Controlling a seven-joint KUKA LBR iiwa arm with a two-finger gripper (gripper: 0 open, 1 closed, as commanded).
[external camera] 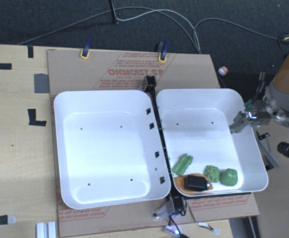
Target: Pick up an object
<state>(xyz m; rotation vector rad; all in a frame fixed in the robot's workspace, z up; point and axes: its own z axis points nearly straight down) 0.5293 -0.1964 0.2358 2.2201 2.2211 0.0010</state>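
- Gripper (238, 121) — metallic, over the right bin's (204, 100) rim; finger state unclear.
- Knobbly green broccoli (212, 173), smooth green pepper (229, 177), black block (196, 183) — near corner.

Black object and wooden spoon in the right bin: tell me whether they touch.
Touching. The camera view shows the black object lying directly on the wooden spoon, overlapping it with no gap.

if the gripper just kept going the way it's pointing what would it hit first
Probably the bare floor of the right bin: the gripper points left and downward over its right rim. The green pieces lie nearer the front, likely off that line; depth is unclear.
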